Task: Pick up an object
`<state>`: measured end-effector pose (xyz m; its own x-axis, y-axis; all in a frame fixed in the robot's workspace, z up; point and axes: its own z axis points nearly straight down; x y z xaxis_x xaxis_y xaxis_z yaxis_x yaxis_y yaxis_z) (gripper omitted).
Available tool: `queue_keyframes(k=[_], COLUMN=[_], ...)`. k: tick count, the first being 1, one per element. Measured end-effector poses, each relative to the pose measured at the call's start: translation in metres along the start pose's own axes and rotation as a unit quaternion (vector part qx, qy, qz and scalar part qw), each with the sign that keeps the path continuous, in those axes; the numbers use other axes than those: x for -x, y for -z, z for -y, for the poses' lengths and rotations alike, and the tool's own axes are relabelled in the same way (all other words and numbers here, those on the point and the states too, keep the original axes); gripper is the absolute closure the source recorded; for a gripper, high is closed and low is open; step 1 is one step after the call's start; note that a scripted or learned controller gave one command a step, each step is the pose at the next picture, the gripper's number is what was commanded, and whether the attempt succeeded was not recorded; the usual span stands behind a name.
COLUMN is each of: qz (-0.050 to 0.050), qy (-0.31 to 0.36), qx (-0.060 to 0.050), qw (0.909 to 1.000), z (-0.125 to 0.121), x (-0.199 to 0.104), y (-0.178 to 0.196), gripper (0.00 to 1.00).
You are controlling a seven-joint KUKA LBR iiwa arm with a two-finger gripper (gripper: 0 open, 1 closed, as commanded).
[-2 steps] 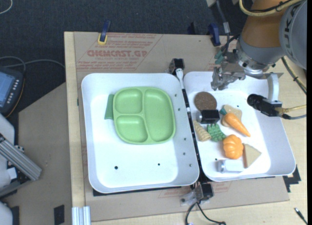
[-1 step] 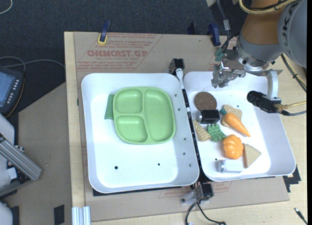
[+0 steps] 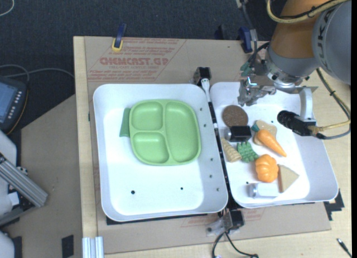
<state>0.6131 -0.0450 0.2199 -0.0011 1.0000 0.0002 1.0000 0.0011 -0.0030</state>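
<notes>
A: Where was the end effector point(image 3: 249, 96) at that moment?

B: It hung over the far part of the right bin point(image 3: 318, 162), beneath the grey wrist and the orange band of the arm point(image 3: 304, 17). Whether it was wide, narrow or holding anything, I could not tell; nothing showed between its tips.

A: And the things to pick?

B: They all lay in that same bin, on the near side of the end effector. Closest, just below it, was a brown round disc point(image 3: 235, 115), with a small black block point(image 3: 240, 133) touching the disc's near edge. Further toward the camera lay a carrot point(image 3: 270, 140), a green ridged piece point(image 3: 246, 152) beside a pale cone point(image 3: 231, 151), then a small orange pumpkin point(image 3: 266, 168) and a tan wedge point(image 3: 286, 176). A grey-white item point(image 3: 262, 190) sat nearest the bin's front rim.

A: Anything off to the side?

B: Well to the end effector's left in the view, the other bin point(image 3: 109, 195) held a green divided plate point(image 3: 165, 131). Both bins rested on the bench point(image 3: 83, 139).
</notes>
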Motion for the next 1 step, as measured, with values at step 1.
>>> queue_keyframes(k=[1], qz=[0.000], qy=[-0.001], qx=[0.002], qw=[1.0000], z=[0.0065], x=[0.0088], y=[0.0133], gripper=[1.00])
